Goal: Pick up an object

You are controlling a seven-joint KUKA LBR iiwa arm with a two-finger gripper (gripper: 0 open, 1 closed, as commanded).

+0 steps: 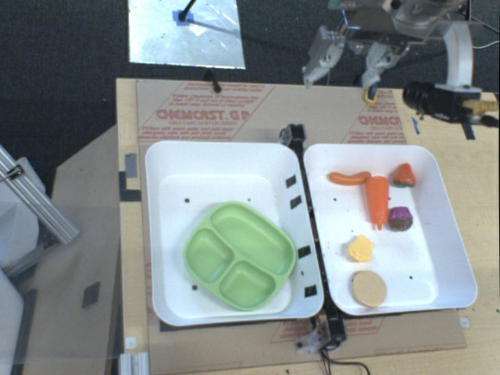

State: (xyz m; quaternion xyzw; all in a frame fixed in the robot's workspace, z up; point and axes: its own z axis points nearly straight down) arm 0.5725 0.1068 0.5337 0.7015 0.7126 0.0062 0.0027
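My gripper (345, 66) hangs high above the back edge of the bench, beyond both bins, its two fingers spread open with nothing between them. In the right bin (449, 233) lie an orange carrot (377, 200), a sausage (348, 178), a red strawberry-like piece (403, 175), a purple piece (400, 218), a small yellow piece (360, 249) and a round tan cookie (368, 288). The left bin (168, 209) holds a green divided plate (239, 254).
A shiny metal sheet (185, 22) lies on the dark floor at the back left. Brown cardboard (211, 108) covers the bench under the bins. A black divider strip (301, 201) runs between the two bins.
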